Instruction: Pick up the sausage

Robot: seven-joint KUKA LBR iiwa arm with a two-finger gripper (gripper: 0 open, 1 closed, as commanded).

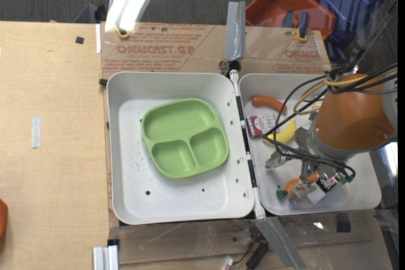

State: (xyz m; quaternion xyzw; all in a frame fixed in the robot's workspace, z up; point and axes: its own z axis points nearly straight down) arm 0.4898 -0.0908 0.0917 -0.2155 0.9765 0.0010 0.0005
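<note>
Orange-red and slim, the sausage [268, 102] lies at the far end of my right bin [367, 202] — a slightly curved stick, glossy, tapering at its ends, partly crossed by my cables. Just beside it sit a red-and-white packet [258, 126] and a banana [285, 132]. My pincer [302, 189] hangs low over the bin's near end, well apart from the sausage — whether it is apart or together I cannot tell. A green divided plate [184, 136] rests in the left bin [126, 186].
</note>
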